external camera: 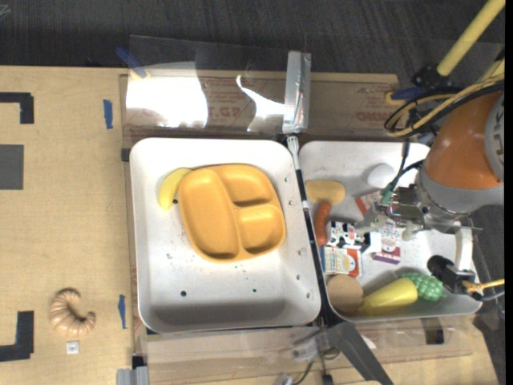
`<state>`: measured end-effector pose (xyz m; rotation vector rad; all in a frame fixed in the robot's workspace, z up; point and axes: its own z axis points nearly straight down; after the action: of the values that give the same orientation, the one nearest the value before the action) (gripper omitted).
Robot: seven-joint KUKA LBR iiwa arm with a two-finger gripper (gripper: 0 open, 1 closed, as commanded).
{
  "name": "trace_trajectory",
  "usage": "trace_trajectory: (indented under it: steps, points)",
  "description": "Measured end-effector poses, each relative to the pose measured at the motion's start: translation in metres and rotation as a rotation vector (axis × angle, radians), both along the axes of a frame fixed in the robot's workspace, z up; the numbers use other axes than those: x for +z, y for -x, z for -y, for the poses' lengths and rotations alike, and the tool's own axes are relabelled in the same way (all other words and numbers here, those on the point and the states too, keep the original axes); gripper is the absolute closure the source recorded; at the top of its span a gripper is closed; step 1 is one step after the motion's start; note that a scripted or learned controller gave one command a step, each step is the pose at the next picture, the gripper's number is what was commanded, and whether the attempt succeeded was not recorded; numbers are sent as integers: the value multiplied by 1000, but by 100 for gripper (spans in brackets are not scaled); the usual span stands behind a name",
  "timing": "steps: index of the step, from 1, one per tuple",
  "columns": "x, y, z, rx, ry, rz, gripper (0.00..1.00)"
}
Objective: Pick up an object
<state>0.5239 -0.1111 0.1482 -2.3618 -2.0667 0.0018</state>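
Observation:
My gripper [398, 208] hangs over the middle of the right bin [353, 155], below the orange wrist band. Just under it lies a small white packet with a purple label [387, 245]. To its left are a tan bun [325, 191], a red sausage [322, 222] and a cow-patterned carton [342, 247]. A brown round potato [345, 292] and a yellow corn cob with green leaves [401, 292] rest along the bin's front wall. A small orange piece [364, 204] lies next to the gripper. Nothing visibly sits in the gripper.
The left bin [152, 239] holds an orange divided plate [231, 211] with a yellow banana [169, 187] partly under its left edge. A tan croissant-like toy [72, 311] lies on the bench at the left. A clear plastic sheet [208, 95] stands behind the bins.

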Motion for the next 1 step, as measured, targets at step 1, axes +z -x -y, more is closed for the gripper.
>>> trace_trajectory:
  steps: [1]
  points:
    - [-53,-46,1,-202,4,24,0]
